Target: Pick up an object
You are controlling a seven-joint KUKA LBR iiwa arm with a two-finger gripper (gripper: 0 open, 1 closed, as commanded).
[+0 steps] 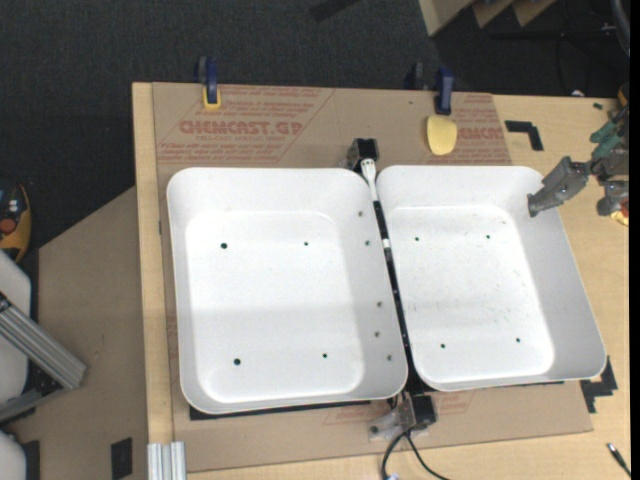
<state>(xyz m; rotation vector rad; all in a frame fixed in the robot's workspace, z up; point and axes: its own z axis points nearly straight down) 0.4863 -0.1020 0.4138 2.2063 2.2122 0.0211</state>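
Note:
My gripper point(556, 186) reaches in from the right edge and hangs over the far right corner of the right bin point(560, 298). It is grey and small in the view, with nothing visibly in it. A small pale yellow object point(441, 135) lies on the brown bench board just behind the right bin, left of the gripper. The left bin point(185, 268) sits beside the right one, and both show white floors with a few dark dots.
Two blue clamps point(209, 73) point(444, 90) hold the board's far edge. A black bracket point(364, 154) and strip run between the bins. Cables point(405, 423) lie at the front edge. A metal rail point(40, 343) stands at the left.

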